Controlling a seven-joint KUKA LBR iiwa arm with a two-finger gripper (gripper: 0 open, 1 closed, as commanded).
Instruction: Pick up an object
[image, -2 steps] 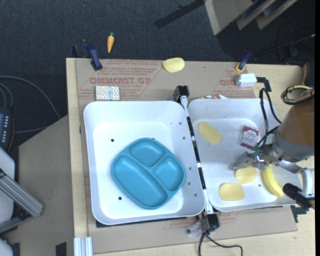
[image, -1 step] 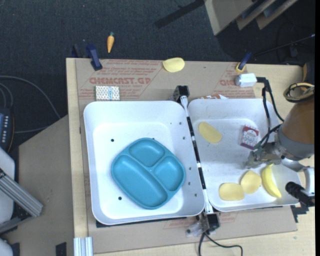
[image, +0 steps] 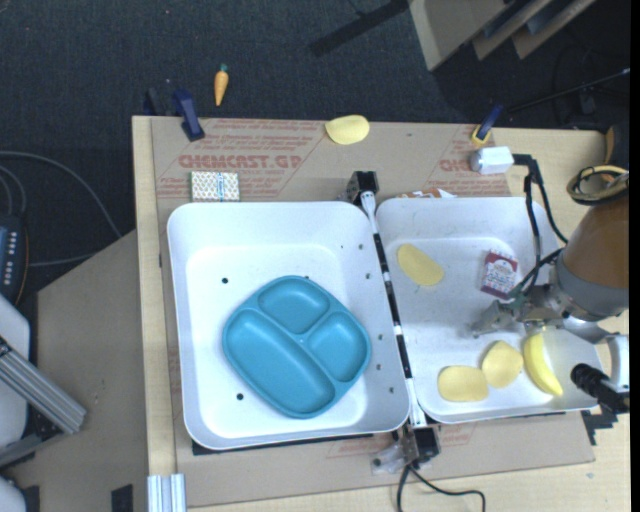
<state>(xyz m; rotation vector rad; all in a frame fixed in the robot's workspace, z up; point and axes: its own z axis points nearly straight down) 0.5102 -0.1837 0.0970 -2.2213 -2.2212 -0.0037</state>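
Judging by looks, the nearest candidates are light, so weight should be no issue. The gripper (image: 497, 320) is seen low in the right bin (image: 450, 205), approx. between the packet (image: 499, 272) and a cluster of yellow items; whether it is released or clenched can't be told, and nothing is seen held.

The cluster sits at the near-right corner: a banana (image: 541, 364), curved and smooth, w/ a lump (image: 503, 365) just beside it and a flatter disc (image: 463, 383) touching or nearly touching that. All are prob. plastic or foam play food, so fairly stiff but slick; slipping out of a pinch is the likely risk. The banana would best be taken across its narrow mid-section, the lump across its short axis.

A fourth yellow piece, the oval (image: 420, 265), lies apart toward the bin's left wall and is easiest to reach w/o neighbours. The packet is red/white, thin and prob. crinkly; lying flat, it would be hard to grip.

The left bin (image: 200, 240) holds a blue plate (image: 295, 345), glossy, divided in 3, too wide to pinch except at the rim.
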